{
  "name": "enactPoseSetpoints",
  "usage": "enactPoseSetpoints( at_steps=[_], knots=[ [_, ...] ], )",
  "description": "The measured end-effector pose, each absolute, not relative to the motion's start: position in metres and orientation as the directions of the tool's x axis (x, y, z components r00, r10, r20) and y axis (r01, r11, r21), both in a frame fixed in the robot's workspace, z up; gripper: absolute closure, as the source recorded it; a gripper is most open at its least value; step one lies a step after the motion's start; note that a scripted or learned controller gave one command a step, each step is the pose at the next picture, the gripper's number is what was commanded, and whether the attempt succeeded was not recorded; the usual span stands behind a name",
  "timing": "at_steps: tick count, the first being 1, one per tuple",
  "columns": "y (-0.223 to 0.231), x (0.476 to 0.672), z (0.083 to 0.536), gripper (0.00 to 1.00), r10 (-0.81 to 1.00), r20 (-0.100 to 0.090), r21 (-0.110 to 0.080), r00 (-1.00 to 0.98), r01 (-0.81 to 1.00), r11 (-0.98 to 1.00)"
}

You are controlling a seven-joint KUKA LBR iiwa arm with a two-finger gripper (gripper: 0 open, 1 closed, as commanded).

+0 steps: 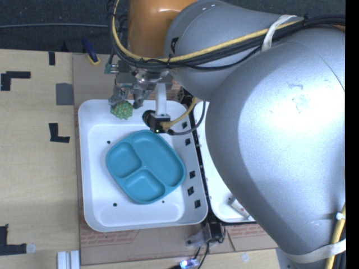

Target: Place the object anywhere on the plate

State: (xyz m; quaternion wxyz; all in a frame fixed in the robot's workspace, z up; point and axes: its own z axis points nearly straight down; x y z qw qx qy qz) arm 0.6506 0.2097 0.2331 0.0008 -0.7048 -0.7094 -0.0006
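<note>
A blue plate point(145, 166) with three compartments lies tilted in the left white bin point(95, 206). A small green knobbly object point(122, 110) sits at the bin's far left corner, above the plate and apart from it. My gripper point(128, 97) hangs over that corner, its fingertips right at the green object. Whether the object sits between the fingers is hidden by the gripper body.
The arm's large grey body covers most of the right bin point(224, 206). Black cable and a small black fitting point(155, 121) hang beside the gripper, just above the plate's far edge. Tan bench surface with black marks lies to the left.
</note>
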Motion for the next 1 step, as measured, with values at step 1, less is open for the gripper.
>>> enactPoseSetpoints(
  at_steps=[1],
  knots=[
    [0.2060,0.6507,0.2324,0.00,1.000,-0.002,-0.002,-0.003,1.000,0.003]
  ],
)
